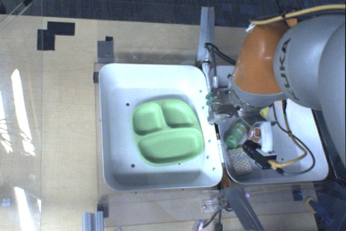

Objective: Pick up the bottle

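Since the arm [303,62] hangs low over the right bin [319,170], the pincer [219,108] sits right beside the green bottle [235,134] there, but honestly can't tell if it's gripping.

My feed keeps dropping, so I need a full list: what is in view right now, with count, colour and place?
shallow white plastic bin: two, white; side by side on the bench, the second largely under the arm.
green three-compartment plastic tray: one, light green; in the left bin, right of its middle.
green bottle: one, green; right bin, near its left wall, below the wrist.
speckled grey object: one; right bin, just below the bottle; cannot tell what it is.
grey KUKA arm with orange band: one; over the right bin.
two-finger gripper: one; above the bottle, by the wall between the bins.
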You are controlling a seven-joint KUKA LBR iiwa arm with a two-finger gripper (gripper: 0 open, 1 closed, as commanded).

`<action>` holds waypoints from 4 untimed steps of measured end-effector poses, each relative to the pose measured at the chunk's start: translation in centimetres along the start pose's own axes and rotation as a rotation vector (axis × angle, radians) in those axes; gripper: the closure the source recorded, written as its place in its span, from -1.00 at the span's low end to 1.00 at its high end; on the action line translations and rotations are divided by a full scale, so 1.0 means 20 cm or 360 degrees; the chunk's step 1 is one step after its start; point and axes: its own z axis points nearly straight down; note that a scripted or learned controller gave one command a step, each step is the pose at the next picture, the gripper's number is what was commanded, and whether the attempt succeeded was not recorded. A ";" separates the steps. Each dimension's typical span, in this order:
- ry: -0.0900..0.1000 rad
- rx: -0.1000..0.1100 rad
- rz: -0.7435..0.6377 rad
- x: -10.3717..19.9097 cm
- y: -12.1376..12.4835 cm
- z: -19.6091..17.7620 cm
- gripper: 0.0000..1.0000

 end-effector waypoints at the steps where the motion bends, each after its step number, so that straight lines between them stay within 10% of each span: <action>1: 0.0000 0.0001 0.0001 0.00 0.00 0.00 -1.00; 2: -0.0004 0.0005 0.0029 -0.42 -0.13 0.05 -1.00; 4: -0.0035 -0.0065 -0.0444 -0.69 0.20 0.44 -1.00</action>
